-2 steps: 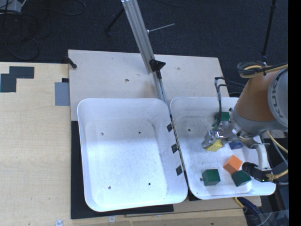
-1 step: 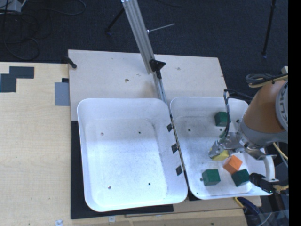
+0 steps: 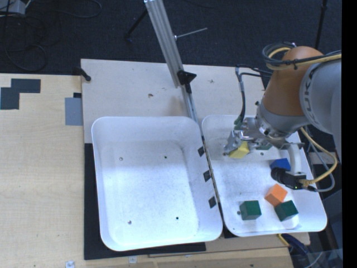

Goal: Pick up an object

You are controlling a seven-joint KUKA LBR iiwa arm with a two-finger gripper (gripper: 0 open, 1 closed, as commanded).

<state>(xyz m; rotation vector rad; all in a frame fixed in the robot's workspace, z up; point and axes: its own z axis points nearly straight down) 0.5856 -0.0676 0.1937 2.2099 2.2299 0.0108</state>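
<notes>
The gripper (image 3: pixel 239 146) clamps a yellow block (image 3: pixel 240 151) above the right bin (image 3: pixel 223 205) near its far-left corner; two green cubes, an orange and a blue one lie along its near-right edge.

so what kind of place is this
Most likely a robotics lab set up for grasping trials. A robot arm reaches over two white bins on a bench, small coloured blocks lie in the right bin, and cables trail across the dark floor.

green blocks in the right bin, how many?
2. One green block near the front middle of the right bin, the other green block beside the orange block. The arm may hide more.
</notes>
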